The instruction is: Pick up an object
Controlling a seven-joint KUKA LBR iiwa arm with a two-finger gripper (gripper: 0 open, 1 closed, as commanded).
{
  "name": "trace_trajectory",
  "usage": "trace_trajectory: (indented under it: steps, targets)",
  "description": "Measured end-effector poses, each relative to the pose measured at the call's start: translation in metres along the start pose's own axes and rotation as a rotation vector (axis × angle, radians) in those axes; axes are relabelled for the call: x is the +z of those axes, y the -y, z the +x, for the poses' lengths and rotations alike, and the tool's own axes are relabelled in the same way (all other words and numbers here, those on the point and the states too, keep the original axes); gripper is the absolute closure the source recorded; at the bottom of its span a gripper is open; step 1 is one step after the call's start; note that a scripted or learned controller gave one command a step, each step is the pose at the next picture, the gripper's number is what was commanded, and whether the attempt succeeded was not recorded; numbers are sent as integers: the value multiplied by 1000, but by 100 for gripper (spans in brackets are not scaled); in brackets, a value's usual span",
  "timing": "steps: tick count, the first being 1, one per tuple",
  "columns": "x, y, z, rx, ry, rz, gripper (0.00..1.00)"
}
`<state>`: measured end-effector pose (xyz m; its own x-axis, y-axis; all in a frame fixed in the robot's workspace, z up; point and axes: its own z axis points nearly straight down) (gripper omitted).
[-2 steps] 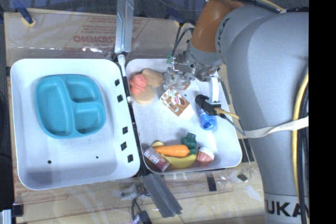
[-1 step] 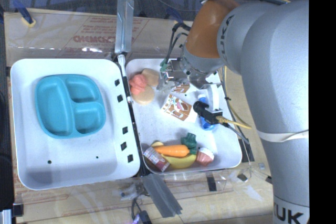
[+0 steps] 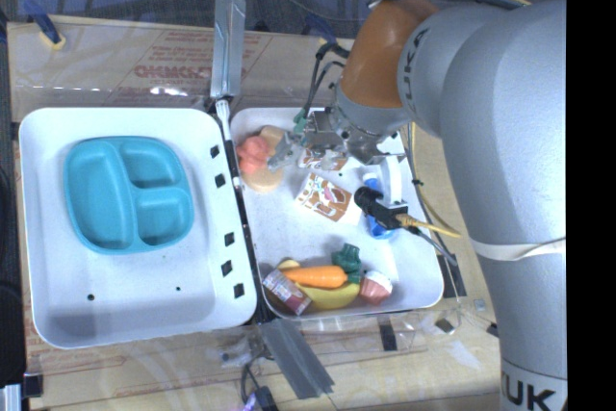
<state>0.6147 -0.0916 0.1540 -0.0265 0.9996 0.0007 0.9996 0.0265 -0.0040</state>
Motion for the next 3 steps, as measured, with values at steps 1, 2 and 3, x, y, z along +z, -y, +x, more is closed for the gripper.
trace_trajectory:
  steps: [1, 2, 3]
  targets:
    - [30, -29, -11, 6, 6, -16, 0]
    - [-17, 1, -42, 132, 2, -5, 0]
    - [47, -2, -12, -303, 4, -9, 0]
